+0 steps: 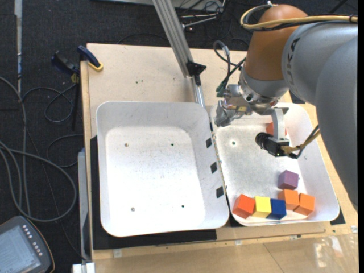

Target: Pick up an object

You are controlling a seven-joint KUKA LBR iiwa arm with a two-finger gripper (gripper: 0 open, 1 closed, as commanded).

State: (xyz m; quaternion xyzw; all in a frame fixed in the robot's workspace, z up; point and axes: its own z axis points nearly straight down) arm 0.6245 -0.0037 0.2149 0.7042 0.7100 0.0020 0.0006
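Coloured blocks (275, 203) in right bin (318, 169)

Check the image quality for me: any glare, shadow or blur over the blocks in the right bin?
Camera view: lighting is even and soft, and the blocks along the right bin's near edge look sharp, with faint shadows. The white bins are bright but not blown out. The arm, close to the lens, looks large and slightly soft, and covers the bin's far right corner.

Pale wooden board surface (142, 75) rests on dark carpeted floor (40, 33). Loose black cables (25, 152) trail over the floor at left. A slanted aluminium rail (170, 27) crosses the surface's far edge. Lighting is even.
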